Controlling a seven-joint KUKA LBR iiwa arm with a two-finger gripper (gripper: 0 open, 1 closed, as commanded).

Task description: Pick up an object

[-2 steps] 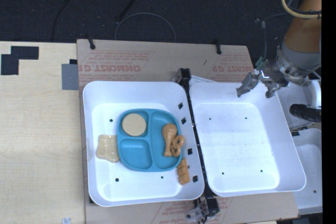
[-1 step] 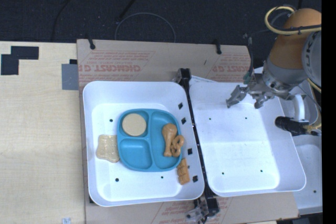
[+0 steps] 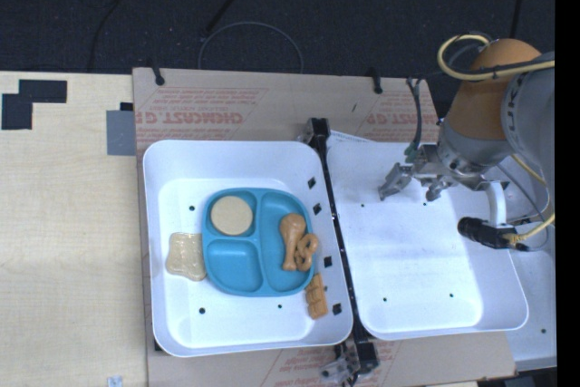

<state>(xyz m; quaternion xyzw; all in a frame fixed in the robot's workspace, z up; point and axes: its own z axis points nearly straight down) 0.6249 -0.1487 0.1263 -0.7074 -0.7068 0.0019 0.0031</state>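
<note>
The pincer (image 3: pixel 413 183) hovers over the right bin (image 3: pixel 435 304), near its far edge, with its fingers spread and nothing between them. All the objects lie in the left bin (image 3: pixel 172 163): a blue tray (image 3: pixel 245 272) carrying a round cookie (image 3: pixel 230 215) and a pretzel (image 3: pixel 297 242), a pale piece (image 3: pixel 186 256) touching its left side, a small brown piece (image 3: pixel 315 296) at its near right corner. The arm probably must cross the divider to reach any.

I'm viewing through one fixed camera above the bench, looking down at a slant from moderate height. It's taking in both white bins, left bin (image 3: pixel 159 195) and right bin (image 3: pixel 435 285), with the arm (image 3: pixel 507 113) entering from the right.
</note>
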